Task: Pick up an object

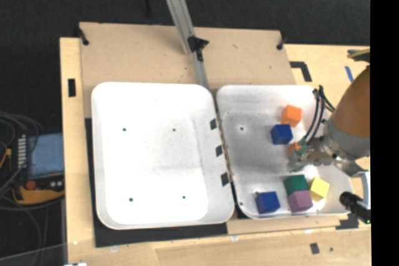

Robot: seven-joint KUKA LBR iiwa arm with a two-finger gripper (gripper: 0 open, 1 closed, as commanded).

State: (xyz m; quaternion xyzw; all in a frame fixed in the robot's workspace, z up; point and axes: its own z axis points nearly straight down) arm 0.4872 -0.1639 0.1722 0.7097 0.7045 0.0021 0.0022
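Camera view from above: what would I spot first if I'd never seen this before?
Probably the bright little blocks in the right bin: an orange block and a blue block near the top, and another blue block, a green block, a purple block and a yellow block along the bottom. Next, the grey and orange arm coming in from the right, its gripper low over the blocks.

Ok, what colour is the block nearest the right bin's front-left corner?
Blue. The block shows clearly in the camera view, left of the purple block.
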